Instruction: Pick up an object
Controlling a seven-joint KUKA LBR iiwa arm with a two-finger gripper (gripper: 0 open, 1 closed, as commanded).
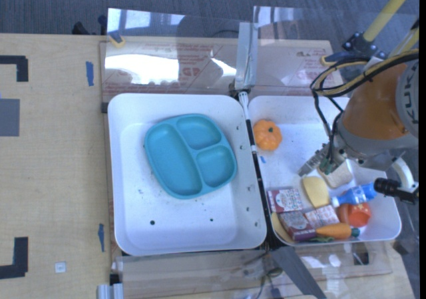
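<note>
My gripper (325, 164) hangs low over the middle of the right bin (293, 124), below the arm's orange band (373, 108). Just in front of it lies a pale yellow block (315, 192). A small orange pumpkin-like fruit (267, 135) sits alone at the bin's left side, well apart from the gripper. Along the bin's front edge are a red-and-white box (286, 199), a second small box (301, 221), a carrot (333, 230), a red round item (357, 214) and a clear bottle with a blue label (356, 194).
The left bin (133, 224) holds a blue divided plate (191, 155) at its centre. A metal divider (253, 151) separates the two bins. Clear plastic panels (173, 58) stand behind them. Black cables (326, 91) loop beside the arm.
</note>
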